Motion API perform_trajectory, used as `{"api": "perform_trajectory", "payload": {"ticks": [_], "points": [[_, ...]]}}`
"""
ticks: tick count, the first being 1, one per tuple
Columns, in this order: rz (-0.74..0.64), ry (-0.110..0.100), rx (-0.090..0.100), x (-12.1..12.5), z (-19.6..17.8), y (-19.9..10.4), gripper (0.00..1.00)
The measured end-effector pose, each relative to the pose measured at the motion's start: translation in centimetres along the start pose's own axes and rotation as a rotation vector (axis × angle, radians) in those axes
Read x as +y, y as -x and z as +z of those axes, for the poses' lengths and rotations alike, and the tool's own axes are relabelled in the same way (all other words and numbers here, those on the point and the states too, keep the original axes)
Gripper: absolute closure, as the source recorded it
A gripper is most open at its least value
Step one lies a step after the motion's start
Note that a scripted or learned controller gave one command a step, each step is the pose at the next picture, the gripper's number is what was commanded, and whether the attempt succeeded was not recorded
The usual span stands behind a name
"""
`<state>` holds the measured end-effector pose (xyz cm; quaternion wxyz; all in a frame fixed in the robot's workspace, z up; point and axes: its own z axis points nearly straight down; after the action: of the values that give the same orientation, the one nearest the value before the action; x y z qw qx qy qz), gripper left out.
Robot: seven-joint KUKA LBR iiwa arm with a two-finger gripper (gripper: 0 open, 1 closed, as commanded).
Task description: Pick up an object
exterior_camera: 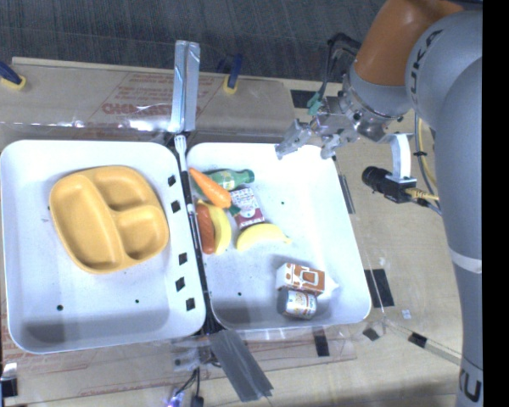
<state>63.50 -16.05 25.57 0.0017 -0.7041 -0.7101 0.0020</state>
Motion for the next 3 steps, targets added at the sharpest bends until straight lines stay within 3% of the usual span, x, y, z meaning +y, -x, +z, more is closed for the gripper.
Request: {"api": "perform_trajectory", "payload": {"ticks": [1, 2, 3], "points": [[-0.191, 0.002, 0.001, -2.0, 3.5, 1.8, 0.0], [-0.195, 0.001, 0.0, -1.9, 2.4, 1.7, 1.0], [-0.195, 0.001, 0.0, -1.9, 2.4, 1.7, 0.0]]}}
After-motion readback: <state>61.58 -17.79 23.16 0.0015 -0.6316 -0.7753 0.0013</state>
